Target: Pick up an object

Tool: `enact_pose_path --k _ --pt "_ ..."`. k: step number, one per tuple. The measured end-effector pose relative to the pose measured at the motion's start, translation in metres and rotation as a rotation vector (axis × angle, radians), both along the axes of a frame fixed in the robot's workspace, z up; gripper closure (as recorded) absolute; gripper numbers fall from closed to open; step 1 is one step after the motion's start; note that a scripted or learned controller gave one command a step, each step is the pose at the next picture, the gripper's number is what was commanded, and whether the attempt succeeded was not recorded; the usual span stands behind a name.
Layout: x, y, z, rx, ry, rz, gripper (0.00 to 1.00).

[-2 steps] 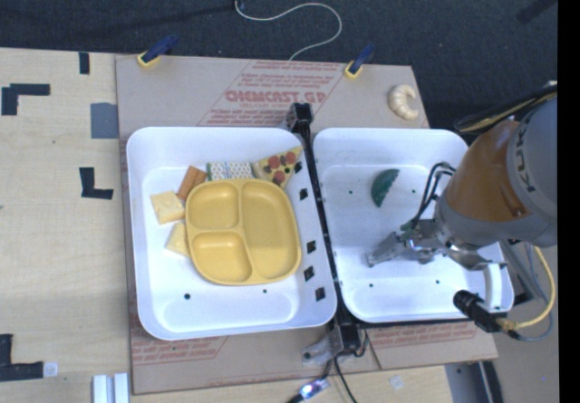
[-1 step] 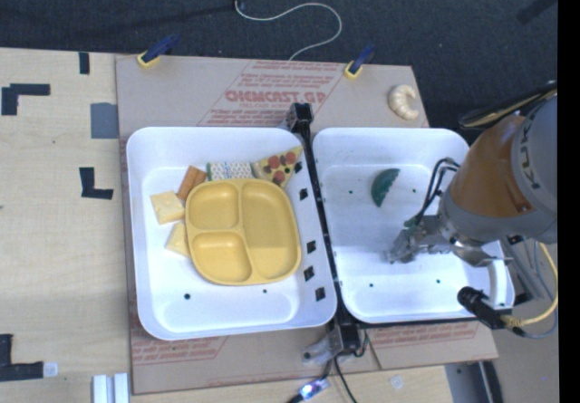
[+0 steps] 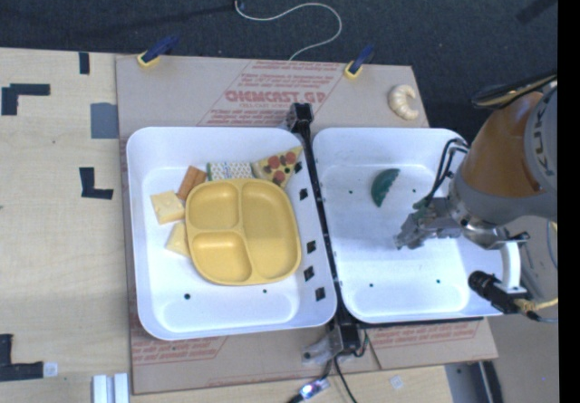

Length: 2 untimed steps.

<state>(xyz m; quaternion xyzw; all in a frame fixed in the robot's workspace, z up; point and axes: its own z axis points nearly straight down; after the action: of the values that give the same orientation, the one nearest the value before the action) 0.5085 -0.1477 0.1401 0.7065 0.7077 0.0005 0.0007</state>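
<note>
Right bin [image 3: 362,302] holding green piece [image 3: 385,186]; gripper [image 3: 415,234] hovering just beside it, finger state unclear, nothing lifted; grasp remaining.

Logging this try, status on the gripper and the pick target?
Gripper low in right bin, nothing seen between fingers. Green piece lies apart, up-left of it. Nothing in the way.

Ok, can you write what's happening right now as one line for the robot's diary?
phase: reaching | gripper: low in right bin, holding nothing | nearest: green piece, apart | left bin: yellow tray, untouched
</note>
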Motion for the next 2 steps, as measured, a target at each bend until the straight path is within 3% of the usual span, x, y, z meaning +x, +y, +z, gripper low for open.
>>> enact_pose_path --k 1,2 --pt "0.002 -0.002 0.063 -0.001 -0.002 0.000 1.00" --pt "0.002 -0.001 0.085 0.000 0.001 0.000 1.00"
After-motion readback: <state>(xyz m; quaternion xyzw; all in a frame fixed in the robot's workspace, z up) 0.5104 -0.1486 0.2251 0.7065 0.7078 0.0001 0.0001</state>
